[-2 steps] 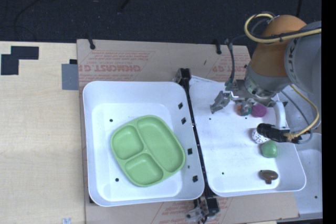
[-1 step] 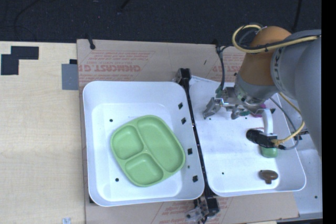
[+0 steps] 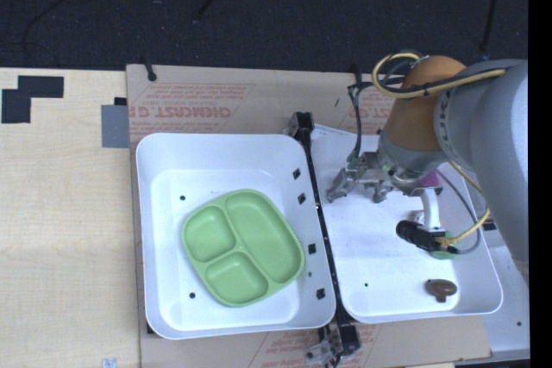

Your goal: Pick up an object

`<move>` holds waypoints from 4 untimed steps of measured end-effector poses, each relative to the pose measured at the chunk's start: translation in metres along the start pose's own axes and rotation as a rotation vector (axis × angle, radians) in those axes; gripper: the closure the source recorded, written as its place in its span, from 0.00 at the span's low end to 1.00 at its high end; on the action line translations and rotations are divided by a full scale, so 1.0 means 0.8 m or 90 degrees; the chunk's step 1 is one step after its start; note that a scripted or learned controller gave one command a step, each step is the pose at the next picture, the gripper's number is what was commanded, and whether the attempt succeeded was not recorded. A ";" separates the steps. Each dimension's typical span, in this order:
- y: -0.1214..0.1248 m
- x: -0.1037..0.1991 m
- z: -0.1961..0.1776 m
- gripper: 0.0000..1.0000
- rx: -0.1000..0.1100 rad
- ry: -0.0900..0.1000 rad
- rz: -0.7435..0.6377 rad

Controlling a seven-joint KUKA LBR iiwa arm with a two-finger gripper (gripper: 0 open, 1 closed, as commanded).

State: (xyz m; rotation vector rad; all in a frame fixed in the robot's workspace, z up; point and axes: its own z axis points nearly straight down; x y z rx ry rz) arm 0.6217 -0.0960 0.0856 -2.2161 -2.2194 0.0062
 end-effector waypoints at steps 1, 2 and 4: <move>0.000 -0.001 -0.014 1.00 -0.001 0.000 0.002; -0.004 -0.010 -0.072 1.00 -0.005 -0.001 0.002; 0.011 -0.029 -0.202 1.00 -0.006 -0.001 0.000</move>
